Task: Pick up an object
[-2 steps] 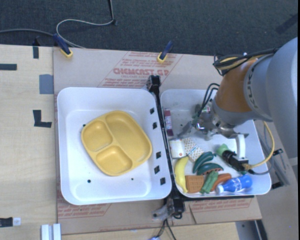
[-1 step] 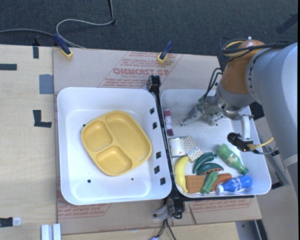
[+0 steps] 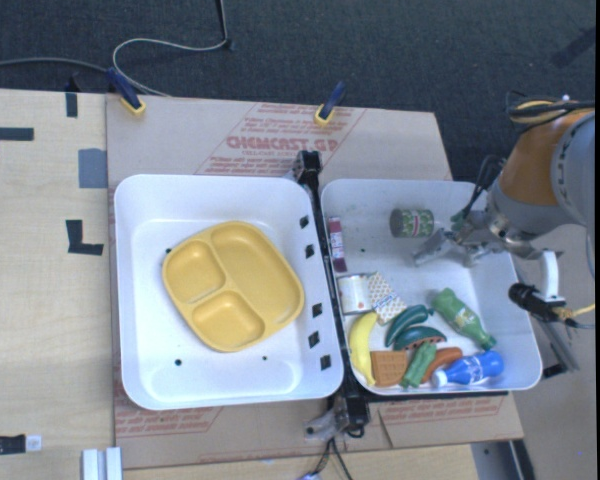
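My gripper [image 3: 455,251] hangs over the upper right part of the right bin [image 3: 520,298], open, with nothing between its fingers. A small green-labelled can [image 3: 411,222] lies just up and left of it, apart from the fingers. Below it a green bottle [image 3: 463,317] lies slanted. Crowded along the bin's front are a banana [image 3: 361,344], a dark green vegetable [image 3: 410,320], an orange-brown slab [image 3: 386,366] and a blue bottle [image 3: 472,369]. A small white box [image 3: 357,292] and a checkered packet [image 3: 382,290] sit near the bin's left wall.
The left bin [image 3: 140,348] holds a yellow compartment plate [image 3: 232,284]. A thin dark red bar [image 3: 336,243] lies along the right bin's left wall. The grey arm with its orange band [image 3: 540,173] comes in from the right. Cardboard lies under both bins.
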Motion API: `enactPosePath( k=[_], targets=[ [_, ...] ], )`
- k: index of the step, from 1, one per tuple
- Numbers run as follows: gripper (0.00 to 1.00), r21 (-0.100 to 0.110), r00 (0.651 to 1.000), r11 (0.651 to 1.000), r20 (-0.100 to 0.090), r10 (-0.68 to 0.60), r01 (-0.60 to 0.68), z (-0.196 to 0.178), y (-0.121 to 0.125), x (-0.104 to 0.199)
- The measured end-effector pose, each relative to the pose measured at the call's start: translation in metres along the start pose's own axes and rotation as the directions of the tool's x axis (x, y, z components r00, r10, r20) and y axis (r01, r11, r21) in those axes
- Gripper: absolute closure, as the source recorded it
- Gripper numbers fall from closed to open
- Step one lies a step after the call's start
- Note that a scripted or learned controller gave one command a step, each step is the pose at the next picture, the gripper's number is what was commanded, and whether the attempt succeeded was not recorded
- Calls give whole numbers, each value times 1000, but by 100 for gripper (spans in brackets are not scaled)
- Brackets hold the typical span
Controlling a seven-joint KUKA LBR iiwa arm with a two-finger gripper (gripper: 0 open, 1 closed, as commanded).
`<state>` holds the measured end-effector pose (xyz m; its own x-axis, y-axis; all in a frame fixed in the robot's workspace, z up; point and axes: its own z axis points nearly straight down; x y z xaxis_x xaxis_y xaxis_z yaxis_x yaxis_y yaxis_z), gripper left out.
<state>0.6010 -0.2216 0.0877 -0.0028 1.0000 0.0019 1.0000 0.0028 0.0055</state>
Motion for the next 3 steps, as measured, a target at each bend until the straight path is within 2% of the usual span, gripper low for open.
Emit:
enactPosePath(
  k=[1, 2, 3],
  targets=[
    [0, 24, 1000, 1000, -1, -3, 3, 3, 45, 38],
    [0, 10, 1000, 1000, 4, 4, -4, 3, 66, 45],
    [100, -3, 1000, 1000, 9, 1, -1, -10, 70, 46]
  ],
)
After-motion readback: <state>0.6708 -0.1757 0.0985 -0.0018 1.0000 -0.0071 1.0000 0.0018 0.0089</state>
